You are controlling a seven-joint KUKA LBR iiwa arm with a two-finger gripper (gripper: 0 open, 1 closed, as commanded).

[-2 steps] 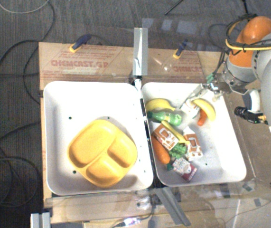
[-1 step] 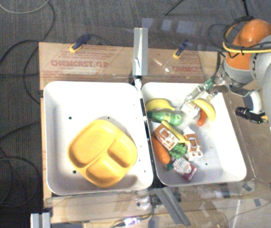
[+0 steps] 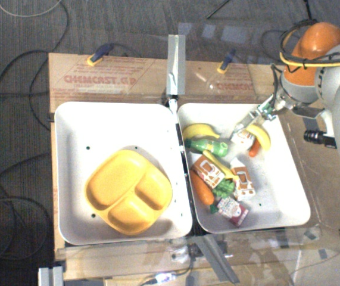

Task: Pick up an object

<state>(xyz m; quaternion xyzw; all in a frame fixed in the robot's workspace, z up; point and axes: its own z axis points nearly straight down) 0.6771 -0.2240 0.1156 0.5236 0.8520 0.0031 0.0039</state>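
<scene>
My gripper (image 3: 243,130) reaches down into the right bin (image 3: 289,177) from the upper right, near the bin's back. Its tip sits over a small white item (image 3: 244,139) beside a yellow banana piece (image 3: 263,137) and a red-orange piece (image 3: 253,151). Whether anything is held cannot be made out. To the left lie a yellow banana (image 3: 198,130) and a green bottle (image 3: 205,146). Further forward are a brown snack packet (image 3: 208,169), an orange carrot (image 3: 203,190), a second small packet (image 3: 243,180), green leaves (image 3: 224,189) and a red packet (image 3: 231,211).
The left bin (image 3: 74,130) holds a yellow divided plate (image 3: 129,190). A metal divider post (image 3: 173,64) stands at the back between the bins. Cardboard (image 3: 110,79) with two clamps lies behind them. Cables cross the dark floor at the left.
</scene>
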